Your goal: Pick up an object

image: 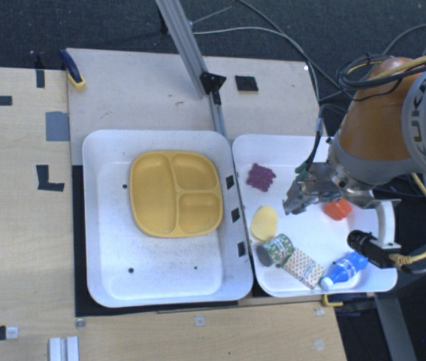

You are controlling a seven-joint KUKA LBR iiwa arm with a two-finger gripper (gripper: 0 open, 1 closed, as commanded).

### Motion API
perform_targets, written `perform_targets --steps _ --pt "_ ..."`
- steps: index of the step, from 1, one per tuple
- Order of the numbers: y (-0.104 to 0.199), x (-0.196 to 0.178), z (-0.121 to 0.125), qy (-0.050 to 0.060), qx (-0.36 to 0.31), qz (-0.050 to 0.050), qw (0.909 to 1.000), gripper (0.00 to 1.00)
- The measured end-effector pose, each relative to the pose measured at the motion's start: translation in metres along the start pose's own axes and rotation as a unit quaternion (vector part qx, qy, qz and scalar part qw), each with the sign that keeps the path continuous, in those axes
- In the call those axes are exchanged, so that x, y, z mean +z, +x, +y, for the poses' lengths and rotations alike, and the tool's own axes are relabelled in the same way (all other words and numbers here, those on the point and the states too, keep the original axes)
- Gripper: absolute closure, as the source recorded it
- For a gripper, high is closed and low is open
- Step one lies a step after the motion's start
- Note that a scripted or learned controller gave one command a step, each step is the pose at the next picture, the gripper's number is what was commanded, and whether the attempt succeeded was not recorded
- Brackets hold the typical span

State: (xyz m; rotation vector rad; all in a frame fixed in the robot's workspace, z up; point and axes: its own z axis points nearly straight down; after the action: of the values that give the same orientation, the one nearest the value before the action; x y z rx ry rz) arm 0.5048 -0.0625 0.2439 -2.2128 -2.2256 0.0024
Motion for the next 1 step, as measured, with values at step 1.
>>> perform_targets --steps 1 --pt "0.0492 -0.002 -0.0002 -0.001 -0.001 0.0 1.0 1.0"
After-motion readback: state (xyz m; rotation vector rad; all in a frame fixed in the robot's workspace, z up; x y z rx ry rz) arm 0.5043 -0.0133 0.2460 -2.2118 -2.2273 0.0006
